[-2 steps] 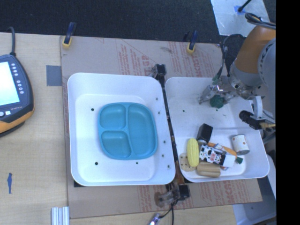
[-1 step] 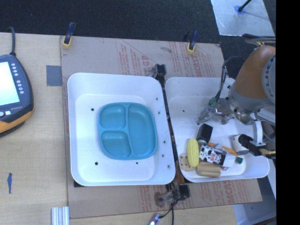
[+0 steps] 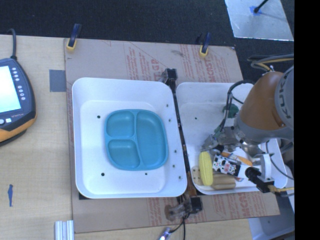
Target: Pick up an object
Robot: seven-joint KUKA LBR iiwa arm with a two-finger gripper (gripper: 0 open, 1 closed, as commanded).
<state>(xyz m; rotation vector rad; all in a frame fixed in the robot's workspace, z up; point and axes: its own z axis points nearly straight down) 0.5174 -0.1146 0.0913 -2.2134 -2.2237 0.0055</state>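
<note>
My pincer [image 3: 222, 143] hangs over the right bin [image 3: 200, 96]; can't tell its state. Corn [image 3: 205, 168] looks light, stiff, bumpy — I'd grab it across the middle.

Wooden bench [image 3: 35, 184] under brown cardboard sheet [image 3: 150, 64], held by two clamps [image 3: 73, 38] at far edge. Dark carpet floor [image 3: 125, 9] beyond. Pale sheet [image 3: 257, 11] lay on floor, upper right. Bright, even light
</note>
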